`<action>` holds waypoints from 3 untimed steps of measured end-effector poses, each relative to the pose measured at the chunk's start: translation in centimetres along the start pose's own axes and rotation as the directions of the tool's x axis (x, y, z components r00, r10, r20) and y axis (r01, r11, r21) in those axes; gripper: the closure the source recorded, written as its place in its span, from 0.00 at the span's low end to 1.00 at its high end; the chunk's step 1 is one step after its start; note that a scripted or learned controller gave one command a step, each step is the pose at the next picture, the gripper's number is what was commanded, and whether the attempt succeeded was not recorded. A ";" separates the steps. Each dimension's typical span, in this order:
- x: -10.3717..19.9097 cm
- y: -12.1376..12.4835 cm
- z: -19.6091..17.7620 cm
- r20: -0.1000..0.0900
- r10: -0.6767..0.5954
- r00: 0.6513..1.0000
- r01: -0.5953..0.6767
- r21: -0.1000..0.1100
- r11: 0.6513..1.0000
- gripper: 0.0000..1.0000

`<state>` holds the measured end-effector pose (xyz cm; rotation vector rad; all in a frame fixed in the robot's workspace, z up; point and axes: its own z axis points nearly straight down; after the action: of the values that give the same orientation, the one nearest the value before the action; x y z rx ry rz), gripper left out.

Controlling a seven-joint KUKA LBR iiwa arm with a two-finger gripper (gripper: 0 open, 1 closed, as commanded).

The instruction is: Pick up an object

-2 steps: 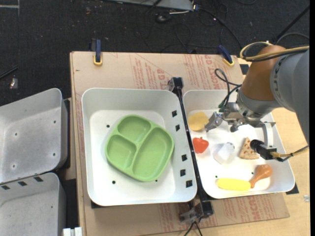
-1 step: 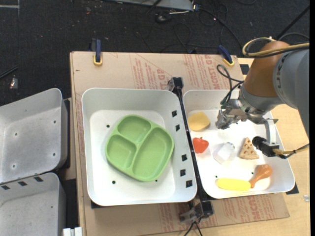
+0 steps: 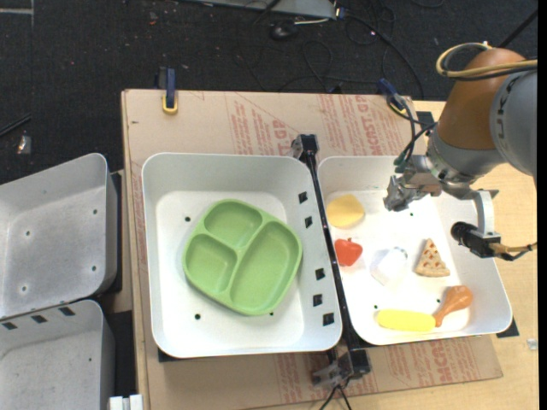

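The right bin (image 3: 479,314) holds several toy foods: a pale yellow round piece (image 3: 345,211), a red pepper-like piece (image 3: 348,252), a white cup-shaped item (image 3: 390,265), a pizza slice (image 3: 432,260), an orange drumstick (image 3: 453,302) and a yellow banana-like piece (image 3: 405,320). My gripper (image 3: 398,196) hangs over the bin's back part, right of the pale yellow piece and above the white item. Nothing shows between its fingers, and how they stand is hard to make out.
The left bin (image 3: 162,314) holds a green divided plate (image 3: 243,255). A black divider clamp (image 3: 308,148) sits between the bins. White perforated panels (image 3: 51,229) lie off the bench at left. Cables run by the arm at right.
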<state>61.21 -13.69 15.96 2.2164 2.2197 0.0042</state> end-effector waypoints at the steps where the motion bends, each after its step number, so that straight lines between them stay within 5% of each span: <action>1: -0.4 0.2 -6.4 0.001 0.000 1.000 0.000 -0.002 1.000 1.00; 2: -0.5 0.2 -7.0 -0.001 0.000 1.000 0.000 0.002 1.000 1.00; 3: 5.3 -0.7 -7.2 -0.002 -0.005 1.000 0.005 0.006 1.000 1.00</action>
<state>60.52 -8.38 23.17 2.2148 2.2292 0.0002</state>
